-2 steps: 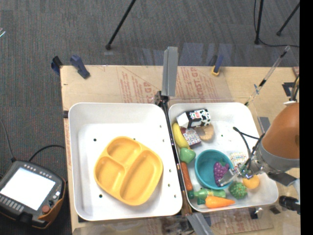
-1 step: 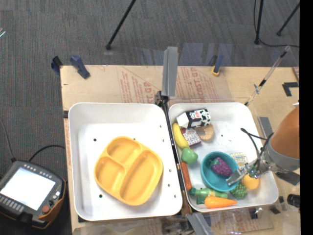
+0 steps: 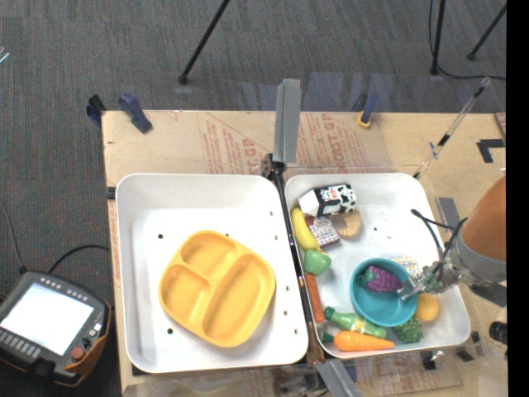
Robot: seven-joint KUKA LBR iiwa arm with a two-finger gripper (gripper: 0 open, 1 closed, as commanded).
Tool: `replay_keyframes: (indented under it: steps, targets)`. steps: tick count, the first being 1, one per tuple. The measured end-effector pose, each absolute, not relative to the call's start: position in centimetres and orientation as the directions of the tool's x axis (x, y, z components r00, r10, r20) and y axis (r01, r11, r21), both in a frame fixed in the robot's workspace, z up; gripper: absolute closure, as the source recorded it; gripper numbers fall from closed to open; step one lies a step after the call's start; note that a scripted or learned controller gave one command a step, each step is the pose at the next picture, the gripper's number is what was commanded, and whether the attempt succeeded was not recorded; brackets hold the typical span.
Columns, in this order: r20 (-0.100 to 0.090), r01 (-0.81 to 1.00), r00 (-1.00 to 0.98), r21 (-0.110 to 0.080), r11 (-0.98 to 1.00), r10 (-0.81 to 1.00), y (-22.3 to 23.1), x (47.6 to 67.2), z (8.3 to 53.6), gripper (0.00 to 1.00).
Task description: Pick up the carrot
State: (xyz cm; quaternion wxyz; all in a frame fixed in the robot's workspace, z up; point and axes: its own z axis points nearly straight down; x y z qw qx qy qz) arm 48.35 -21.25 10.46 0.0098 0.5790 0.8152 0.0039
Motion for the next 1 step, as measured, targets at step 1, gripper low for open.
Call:
replay_keyframes:
  steps: [1]
  targets:
    - [-0.006, 0.916, -0.402, 0.007, 0.402, 0.916, -21.30, 48.95, 27.62, 1.00]
